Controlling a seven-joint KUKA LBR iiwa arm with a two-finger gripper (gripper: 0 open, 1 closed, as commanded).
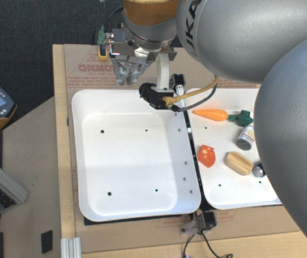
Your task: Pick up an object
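Jaws (128, 75): above the far edge of the left bin (89, 198); cannot tell whether open or closed; nothing visibly held.
Carrot (211, 114): right bin (234, 200), far part, lying flat.
Red piece (206, 156): right bin, near the divider.
Tan block (239, 163): right of the red piece.
Small can (245, 138): between carrot and tan block.

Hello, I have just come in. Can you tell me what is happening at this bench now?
A grey robot arm reaches in from the right, and its pincer is at the far edge of the left bin. I see nothing between its fingers. The things to pick lie in the right bin: a carrot, a red piece, a tan piece and a small can.
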